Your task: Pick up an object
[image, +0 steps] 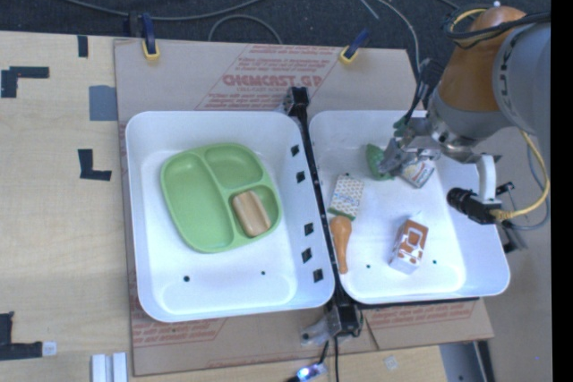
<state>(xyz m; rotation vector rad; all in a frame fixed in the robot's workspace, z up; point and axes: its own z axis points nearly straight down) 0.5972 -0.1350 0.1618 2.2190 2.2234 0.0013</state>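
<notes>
Green divided plate [208, 197], tan bun [252, 213], orange carrot [341, 240], perhaps dotted pale packet [347, 194].

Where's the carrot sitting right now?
The carrot lies in the right bin, against its left wall by the divider, just below the small patterned packet and left of the orange-and-white carton.

The arm [524, 72] is a thick rounded tube in smooth grey, with a broad orange band [470, 72] wrapped around it above the wrist. Below the band sits a paler grey collar, and from it hangs the gripper [398, 158], a small cluster of silver and dark metal parts. A thin yellow cable [528, 192] loops along the arm's side, and another curls over the top of the orange band. A black fitting [470, 204] juts out beside a short white piece
</notes>
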